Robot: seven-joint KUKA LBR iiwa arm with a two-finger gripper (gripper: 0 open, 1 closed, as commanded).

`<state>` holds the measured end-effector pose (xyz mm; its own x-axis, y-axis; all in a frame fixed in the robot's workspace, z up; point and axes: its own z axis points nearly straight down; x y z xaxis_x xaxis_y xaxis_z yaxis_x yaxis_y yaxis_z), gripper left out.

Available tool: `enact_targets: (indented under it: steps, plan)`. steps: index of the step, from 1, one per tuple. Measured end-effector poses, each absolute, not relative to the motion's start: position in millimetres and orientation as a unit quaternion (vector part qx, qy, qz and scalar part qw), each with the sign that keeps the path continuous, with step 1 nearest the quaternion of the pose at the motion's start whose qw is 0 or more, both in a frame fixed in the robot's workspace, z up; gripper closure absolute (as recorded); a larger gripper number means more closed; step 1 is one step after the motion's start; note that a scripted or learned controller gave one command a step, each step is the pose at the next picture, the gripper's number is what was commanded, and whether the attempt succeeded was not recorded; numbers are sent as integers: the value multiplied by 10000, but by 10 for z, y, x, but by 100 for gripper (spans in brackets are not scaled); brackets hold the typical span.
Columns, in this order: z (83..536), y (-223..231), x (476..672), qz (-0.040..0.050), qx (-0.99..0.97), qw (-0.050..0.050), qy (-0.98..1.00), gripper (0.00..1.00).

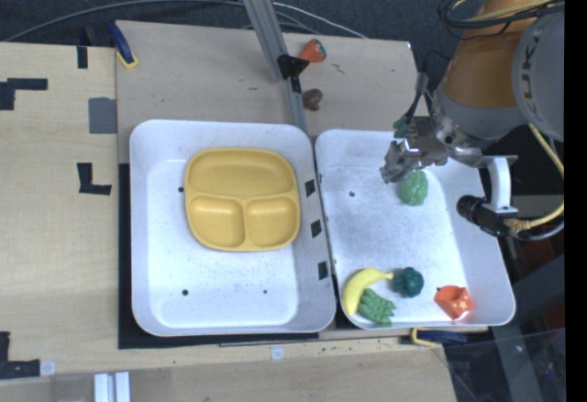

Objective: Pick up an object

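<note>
Two shallow white bins sit side by side on the wooden counter (202, 83), seen from above at a slant. I'm reading this off the one overhead cam.

Left white bin (147, 235): holds a yellow plastic tray w/ three compartments (243, 198), lying flat toward the bin's far half, one wide compartment at the far side, two smaller ones nearer the camera.

Right white bin (367, 226): several small toy foods. A pale green rounded veg toy (414, 188) lies near the far right part of the bin. Along the near edge, left to right: a yellow banana toy (357, 286), curved, w/ a light green leafy toy (375, 307) touching it on the near side; a dark green round toy (407, 282) just beside the banana's right tip; an orange-red toy (453, 300) near the bin's right corner, apart from the others.

Grey arm w/ orange band comes in from the right. Its tool (398, 163) is down over the far right part of the right bin, just beside the pale green veg toy, on its upper left. Can't tell from here whether the tool is released or clenched, or whether it touches the toy; I see nothing clearly gripped.

Beyond the bins, a grey metal pole (257, 1) slants across the counter, w/ a small orange-red object (314, 50) and a small brown object (313, 99) near its base.
</note>
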<state>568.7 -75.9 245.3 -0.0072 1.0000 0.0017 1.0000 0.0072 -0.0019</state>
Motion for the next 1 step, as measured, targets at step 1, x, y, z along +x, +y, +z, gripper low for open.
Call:
enact_targets:
  steps: [1]
  plan:
    - [2316,-209,5721,6,-7047,16,-7095,100]
